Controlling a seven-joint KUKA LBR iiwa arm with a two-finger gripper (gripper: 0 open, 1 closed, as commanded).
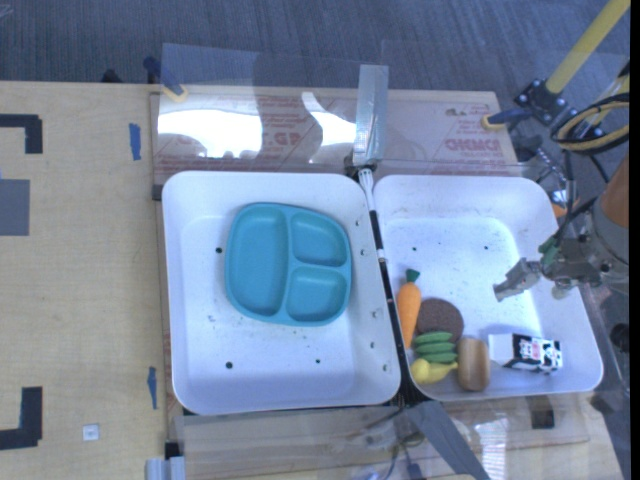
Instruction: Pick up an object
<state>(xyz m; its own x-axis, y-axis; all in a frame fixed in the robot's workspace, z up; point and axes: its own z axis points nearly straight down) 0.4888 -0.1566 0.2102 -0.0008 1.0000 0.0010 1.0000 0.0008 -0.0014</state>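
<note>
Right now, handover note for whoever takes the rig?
Gripper: over the right bin, nothing seen held.
Right bin, near corner: carrot, brown disc, green pods, yellow piece, bread roll, small white box.
Left bin: blue divided plate.
Done: nothing picked.
Left: descend, grasp, lift one item.

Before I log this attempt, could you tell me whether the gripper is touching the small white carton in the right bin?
Apart. In the camera view the gripper sits above bare bin floor, and a clear white gap separates it from the white carton nearer the front rim.
</note>
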